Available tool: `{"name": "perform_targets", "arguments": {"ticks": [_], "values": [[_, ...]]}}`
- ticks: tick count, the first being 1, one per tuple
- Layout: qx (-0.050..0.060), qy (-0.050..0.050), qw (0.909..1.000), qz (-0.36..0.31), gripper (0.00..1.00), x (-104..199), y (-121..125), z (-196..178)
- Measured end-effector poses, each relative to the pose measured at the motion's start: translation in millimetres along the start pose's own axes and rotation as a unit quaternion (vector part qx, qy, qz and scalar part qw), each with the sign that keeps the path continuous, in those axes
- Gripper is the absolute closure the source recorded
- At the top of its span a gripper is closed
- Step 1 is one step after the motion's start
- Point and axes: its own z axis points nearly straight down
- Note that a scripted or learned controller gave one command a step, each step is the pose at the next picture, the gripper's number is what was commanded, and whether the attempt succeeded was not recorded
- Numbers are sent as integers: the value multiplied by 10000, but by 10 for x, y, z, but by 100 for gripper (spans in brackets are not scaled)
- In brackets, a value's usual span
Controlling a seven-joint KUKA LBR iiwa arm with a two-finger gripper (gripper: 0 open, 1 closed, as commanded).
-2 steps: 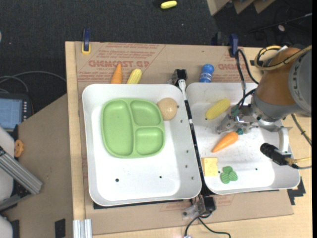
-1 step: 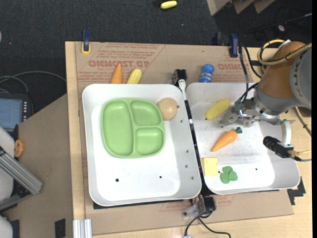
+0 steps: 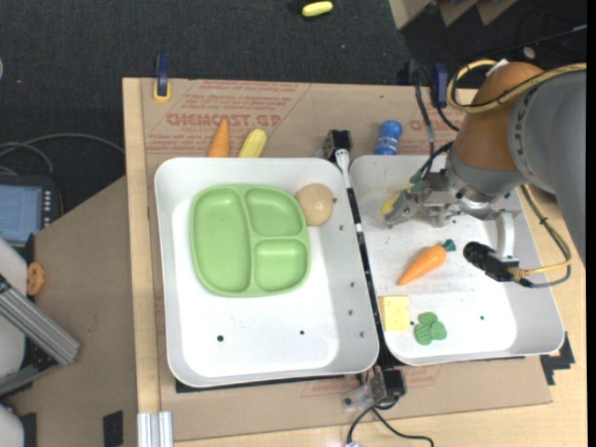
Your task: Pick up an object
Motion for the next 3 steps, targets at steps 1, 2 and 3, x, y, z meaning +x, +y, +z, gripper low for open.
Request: {"name": "perform_targets", "arguments": {"ticks": [1,2,3], "values": [[170,7,9999,5,0,123,411,39],[66,25,10000,44,0,-648,85,15],[119,5,9999,-14,0,-231,319,30]]}}
